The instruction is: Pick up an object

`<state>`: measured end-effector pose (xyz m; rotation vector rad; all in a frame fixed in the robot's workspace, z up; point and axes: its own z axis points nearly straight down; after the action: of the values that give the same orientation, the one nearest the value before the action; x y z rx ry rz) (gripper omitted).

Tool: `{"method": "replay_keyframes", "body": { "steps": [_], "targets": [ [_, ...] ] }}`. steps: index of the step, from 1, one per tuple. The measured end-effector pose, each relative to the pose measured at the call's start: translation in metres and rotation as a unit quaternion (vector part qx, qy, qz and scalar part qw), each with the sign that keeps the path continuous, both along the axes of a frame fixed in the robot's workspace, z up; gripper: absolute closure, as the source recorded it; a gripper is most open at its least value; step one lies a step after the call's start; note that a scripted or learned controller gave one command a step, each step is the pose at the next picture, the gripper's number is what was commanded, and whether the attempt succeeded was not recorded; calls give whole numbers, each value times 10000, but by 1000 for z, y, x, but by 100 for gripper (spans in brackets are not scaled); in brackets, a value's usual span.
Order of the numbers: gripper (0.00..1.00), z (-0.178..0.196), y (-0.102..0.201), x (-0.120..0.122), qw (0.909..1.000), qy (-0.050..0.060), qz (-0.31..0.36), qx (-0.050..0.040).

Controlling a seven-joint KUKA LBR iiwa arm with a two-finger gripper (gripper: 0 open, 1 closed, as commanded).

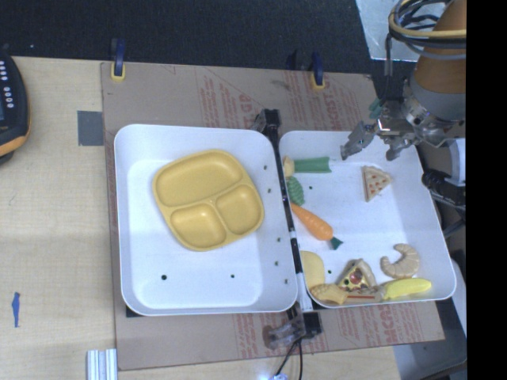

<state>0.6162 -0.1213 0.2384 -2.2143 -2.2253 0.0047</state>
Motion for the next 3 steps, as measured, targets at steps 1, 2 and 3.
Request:
{"method": "replay_keyframes", "body": {
  "steps": [1, 2, 3],
  "targets": [
    [0, -106, 21, -79, 10000, 79, -4, 20],
    [0, -150, 28, -81, 10000, 27, -11, 9],
    [0, -145, -7, 45, 10000, -59, 10, -18]
  ]
}}
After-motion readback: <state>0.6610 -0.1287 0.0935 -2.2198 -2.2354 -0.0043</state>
